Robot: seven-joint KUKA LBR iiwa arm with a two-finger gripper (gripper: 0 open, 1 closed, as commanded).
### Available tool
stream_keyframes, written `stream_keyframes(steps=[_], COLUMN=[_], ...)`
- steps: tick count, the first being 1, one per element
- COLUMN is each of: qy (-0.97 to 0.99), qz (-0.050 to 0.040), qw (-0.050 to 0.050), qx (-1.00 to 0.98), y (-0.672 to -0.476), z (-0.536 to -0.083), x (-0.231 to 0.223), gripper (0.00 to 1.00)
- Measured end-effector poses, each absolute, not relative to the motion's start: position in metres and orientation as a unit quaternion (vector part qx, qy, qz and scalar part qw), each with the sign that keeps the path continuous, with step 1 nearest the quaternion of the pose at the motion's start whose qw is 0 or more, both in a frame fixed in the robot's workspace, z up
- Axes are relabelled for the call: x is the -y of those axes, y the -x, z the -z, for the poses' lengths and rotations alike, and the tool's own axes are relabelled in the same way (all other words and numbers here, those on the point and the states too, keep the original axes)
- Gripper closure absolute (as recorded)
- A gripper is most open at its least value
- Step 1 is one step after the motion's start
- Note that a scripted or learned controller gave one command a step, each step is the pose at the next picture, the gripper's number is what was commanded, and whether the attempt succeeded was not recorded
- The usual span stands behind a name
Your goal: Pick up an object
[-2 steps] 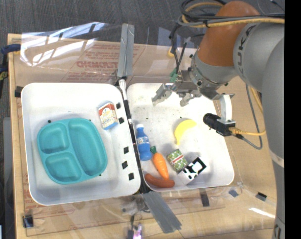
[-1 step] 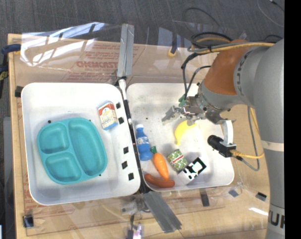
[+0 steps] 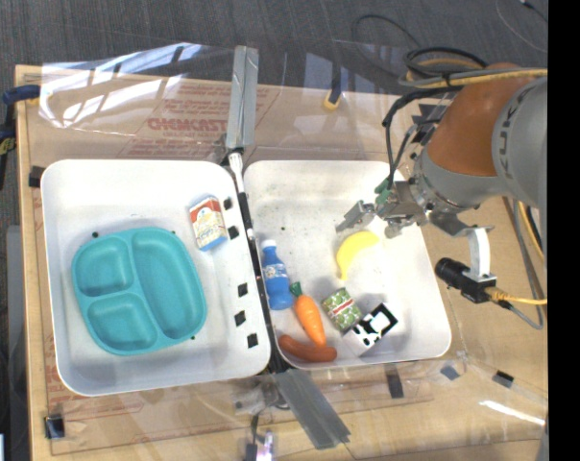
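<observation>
In the right bin [image 3: 434,329], nearest the front edge, lie a sausage [image 3: 307,350], a carrot [image 3: 311,320], a checkered block [image 3: 374,324], a green packet [image 3: 339,307] and a blue bottle [image 3: 275,276]. Farther back lies a banana [image 3: 354,251], with the gripper [image 3: 367,215] just above it, fingers spread, grasping nothing. The left bin [image 3: 60,185] bears a teal tray [image 3: 136,288] and a small carton [image 3: 206,223].

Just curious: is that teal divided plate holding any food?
Empty. The teal divided plate in the left bin shows three bare compartments.

Claw [image 3: 365,215] just above, perhaps touching, banana [image 3: 355,253] in right bin [image 3: 434,339].
</observation>
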State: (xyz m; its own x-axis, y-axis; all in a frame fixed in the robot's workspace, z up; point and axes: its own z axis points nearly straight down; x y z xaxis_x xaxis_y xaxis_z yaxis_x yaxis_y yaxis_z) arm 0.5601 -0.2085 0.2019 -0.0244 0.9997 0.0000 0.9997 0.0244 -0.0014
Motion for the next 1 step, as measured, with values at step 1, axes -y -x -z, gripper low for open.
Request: stream_keyframes(steps=[1], qy=[0.797], qz=[-0.0011], qw=[0.001], qx=[0.604], y=[-0.5972], z=[-0.1865], x=[0.2101], gripper=[0.0])
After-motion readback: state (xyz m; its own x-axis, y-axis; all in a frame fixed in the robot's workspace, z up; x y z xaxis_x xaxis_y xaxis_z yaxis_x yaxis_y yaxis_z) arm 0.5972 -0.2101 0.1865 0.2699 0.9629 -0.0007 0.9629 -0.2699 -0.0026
